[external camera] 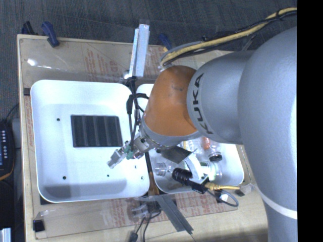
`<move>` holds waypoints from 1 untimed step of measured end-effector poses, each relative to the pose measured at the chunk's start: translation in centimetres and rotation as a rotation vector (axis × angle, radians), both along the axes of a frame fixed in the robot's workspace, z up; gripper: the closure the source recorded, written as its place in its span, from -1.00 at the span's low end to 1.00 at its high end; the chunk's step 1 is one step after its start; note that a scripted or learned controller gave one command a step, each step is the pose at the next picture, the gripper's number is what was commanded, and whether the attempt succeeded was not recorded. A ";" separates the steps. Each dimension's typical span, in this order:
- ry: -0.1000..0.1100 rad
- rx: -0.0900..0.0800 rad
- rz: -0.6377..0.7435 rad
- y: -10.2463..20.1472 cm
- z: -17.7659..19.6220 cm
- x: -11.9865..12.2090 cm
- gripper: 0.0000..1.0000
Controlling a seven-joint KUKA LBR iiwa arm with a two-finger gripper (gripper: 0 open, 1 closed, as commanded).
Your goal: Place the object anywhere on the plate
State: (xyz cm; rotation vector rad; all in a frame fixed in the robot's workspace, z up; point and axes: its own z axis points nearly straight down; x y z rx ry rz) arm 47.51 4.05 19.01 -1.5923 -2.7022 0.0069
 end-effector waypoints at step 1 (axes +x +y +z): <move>-0.004 0.001 0.101 4.5 0.1 10.6 -1.00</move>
